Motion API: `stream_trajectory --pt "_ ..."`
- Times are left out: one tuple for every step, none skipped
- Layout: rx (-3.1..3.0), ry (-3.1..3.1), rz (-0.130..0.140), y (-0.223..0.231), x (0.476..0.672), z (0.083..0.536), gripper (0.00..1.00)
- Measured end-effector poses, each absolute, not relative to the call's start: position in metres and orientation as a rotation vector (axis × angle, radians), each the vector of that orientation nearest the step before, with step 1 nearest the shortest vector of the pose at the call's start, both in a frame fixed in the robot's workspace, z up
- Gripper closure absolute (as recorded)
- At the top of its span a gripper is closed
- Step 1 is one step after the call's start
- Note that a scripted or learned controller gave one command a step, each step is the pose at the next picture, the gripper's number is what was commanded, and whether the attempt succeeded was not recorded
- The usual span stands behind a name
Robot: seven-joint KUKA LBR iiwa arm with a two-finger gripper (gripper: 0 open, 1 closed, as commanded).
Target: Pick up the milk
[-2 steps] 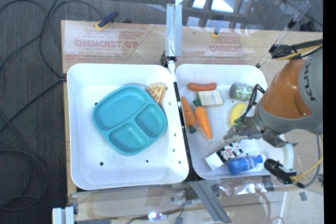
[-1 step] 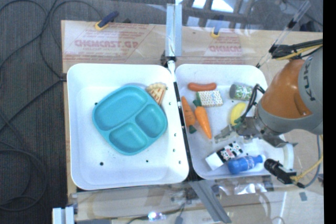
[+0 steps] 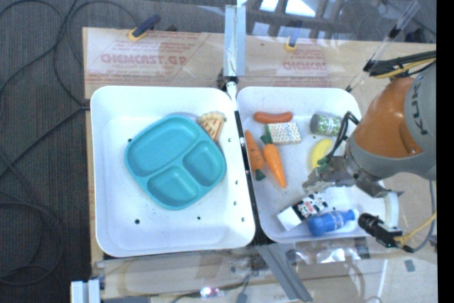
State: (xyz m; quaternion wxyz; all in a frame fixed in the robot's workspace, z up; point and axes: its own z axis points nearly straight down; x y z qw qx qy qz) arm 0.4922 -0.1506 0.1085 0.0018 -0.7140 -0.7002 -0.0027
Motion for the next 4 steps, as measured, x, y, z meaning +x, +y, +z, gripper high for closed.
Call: stream_trajectory --pt "-2.24 -2.197 -0.008 -0.151 0.492 0.108 0.0" --pt "-1.989 -2.45 -0.001 -0.119 0.486 0.09 0.0" --pt "-1.606 -2.718 -0.006 -0.192 0.488 0.09 0.0" --pt "-1.606 -2.718 -0.006 -0.192 0.488 0.09 0.0"
